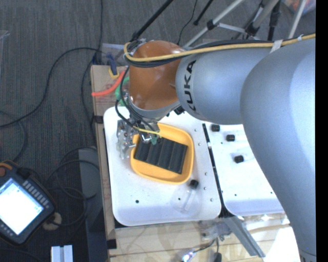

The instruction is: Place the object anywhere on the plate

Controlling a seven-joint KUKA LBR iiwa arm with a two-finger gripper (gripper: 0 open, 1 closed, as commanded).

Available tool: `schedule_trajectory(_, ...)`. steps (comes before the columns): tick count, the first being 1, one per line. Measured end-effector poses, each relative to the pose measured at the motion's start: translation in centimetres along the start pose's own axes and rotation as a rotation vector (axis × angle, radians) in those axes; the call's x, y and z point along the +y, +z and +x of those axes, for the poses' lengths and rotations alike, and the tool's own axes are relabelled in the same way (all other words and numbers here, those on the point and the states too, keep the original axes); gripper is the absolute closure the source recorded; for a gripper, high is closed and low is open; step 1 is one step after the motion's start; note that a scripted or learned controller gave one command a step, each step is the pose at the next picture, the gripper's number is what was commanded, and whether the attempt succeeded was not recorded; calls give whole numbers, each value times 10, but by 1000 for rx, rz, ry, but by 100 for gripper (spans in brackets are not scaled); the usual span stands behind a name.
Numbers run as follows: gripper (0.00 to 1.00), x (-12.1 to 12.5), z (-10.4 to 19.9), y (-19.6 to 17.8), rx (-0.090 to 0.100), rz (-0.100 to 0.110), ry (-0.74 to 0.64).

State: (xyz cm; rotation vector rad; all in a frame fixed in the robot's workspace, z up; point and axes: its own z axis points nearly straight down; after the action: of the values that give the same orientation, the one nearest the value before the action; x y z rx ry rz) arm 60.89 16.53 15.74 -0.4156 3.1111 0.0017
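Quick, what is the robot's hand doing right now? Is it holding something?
Hand: cannot be told whether it is open, closed or holding anything. It hangs at the left edge of the yellow plate, where a black ridged block lies.

This is a robotics lab. A large grey KUKA-lettered robot arm (pixel 241 77) with an orange band reaches over a wooden worktop (pixel 154 240) bearing two shallow white plastic bins (pixel 154 204). Left of the worktop, black cables (pixel 36 102) trail across dark grey carpet (pixel 41 46) beside a handheld control pendant with a lit screen (pixel 20 204). Beyond the worktop stand metal tripod legs (pixel 230 15).
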Motion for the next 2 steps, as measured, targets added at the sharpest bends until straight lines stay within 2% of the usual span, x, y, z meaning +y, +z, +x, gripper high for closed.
schedule_trajectory(1,0,0,0,0,1,-1,0)
schedule_trajectory(2,0,-47,10,-22,-1,1,-276)
